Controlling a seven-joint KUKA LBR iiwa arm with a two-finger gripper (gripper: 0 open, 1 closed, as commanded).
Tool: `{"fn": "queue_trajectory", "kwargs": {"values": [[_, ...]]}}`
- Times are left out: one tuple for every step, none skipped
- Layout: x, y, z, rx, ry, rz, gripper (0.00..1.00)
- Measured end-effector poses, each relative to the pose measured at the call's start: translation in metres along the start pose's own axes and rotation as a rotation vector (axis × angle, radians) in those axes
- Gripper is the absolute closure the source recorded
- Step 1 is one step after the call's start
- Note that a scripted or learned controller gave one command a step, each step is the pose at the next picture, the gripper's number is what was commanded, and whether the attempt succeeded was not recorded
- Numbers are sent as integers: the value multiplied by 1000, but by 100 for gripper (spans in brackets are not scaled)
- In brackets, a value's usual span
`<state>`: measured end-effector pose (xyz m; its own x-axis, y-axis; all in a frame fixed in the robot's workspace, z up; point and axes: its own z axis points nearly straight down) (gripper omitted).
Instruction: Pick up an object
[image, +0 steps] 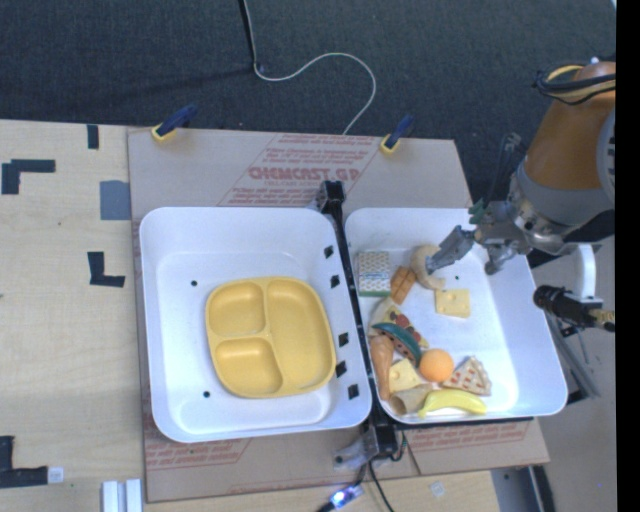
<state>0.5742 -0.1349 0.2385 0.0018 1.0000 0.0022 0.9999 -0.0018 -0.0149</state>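
Note:
My gripper (465, 262) hangs over the back of the right bin (530, 330), open, with nothing between its fingers. Its left fingertip sits just above a pale round piece (424, 274). In the bin below lie toy foods: a yellow cheese square (453, 302), an orange stick (402, 283), a speckled cracker (373, 268), an orange ball (435, 365), a banana (452, 403), a pizza wedge (469, 377) and a long brown roll (382, 366).
The left bin (170, 300) holds a yellow divided plate (268, 335). A black divider clip (331, 196) sits where the two bins meet. The arm's orange band (565, 150) rises at the right. Cardboard (290, 170) lies under both bins.

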Motion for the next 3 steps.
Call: {"fn": "queue_trajectory", "kwargs": {"values": [[0,2,-8,-13,-2,-3,0],[1,9,38,-10,-3,-3,0],[1,12,82,-10,-3,-3,0]]}}
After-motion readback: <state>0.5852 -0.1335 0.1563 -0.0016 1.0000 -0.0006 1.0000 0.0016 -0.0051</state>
